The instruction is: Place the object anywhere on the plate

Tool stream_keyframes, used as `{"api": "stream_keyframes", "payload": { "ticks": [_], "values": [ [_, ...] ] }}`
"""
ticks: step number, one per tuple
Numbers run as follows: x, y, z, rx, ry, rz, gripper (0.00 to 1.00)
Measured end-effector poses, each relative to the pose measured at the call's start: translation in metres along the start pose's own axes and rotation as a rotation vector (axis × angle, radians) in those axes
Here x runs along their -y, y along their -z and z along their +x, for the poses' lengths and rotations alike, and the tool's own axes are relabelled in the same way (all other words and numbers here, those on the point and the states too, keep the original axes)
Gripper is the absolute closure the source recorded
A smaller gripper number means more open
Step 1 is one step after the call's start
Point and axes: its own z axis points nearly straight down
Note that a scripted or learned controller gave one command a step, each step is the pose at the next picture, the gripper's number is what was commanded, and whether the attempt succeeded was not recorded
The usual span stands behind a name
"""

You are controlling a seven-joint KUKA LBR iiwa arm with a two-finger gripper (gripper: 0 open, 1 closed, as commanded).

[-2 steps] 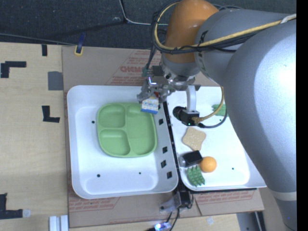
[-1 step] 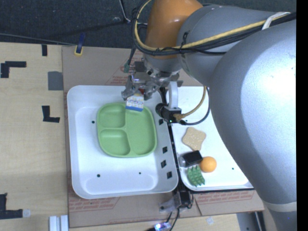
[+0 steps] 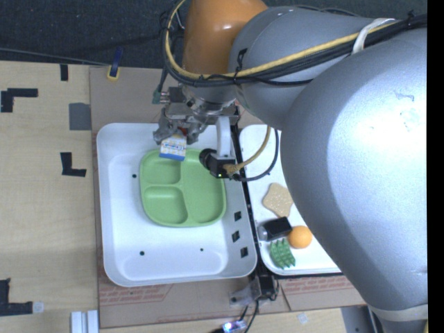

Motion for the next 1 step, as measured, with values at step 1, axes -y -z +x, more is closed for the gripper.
{"api": "stream_keyframes", "payload": {
  "ticks": [1],
  "values": [
    [-0.0003,-0.0004,-0.0029,0.001,-0.003,0.001,0.00]
  ]
}}
